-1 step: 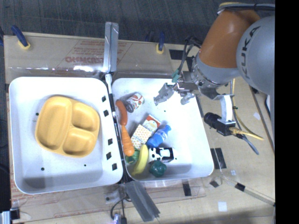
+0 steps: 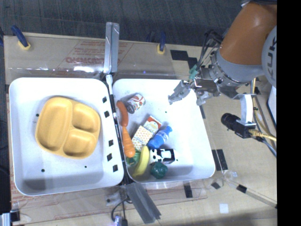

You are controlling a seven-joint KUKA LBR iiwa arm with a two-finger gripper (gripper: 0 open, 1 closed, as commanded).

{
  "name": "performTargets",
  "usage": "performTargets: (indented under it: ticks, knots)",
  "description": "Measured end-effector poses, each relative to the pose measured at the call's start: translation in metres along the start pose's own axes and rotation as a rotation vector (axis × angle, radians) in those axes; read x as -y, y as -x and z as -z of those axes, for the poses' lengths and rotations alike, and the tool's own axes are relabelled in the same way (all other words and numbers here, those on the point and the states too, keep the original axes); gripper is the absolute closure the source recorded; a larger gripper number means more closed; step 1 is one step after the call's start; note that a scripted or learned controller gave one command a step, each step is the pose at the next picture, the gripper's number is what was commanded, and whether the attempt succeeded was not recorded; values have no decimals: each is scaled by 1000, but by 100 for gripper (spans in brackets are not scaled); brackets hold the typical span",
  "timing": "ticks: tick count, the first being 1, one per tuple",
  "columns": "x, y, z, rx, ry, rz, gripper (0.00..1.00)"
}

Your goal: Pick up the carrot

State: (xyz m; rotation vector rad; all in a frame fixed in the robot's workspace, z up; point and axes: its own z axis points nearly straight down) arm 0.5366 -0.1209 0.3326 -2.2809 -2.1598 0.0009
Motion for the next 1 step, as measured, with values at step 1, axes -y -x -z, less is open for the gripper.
performTargets:
  ticks: [1]
  knots:
    - [5, -85, -137, 0, -5, -147, 0]
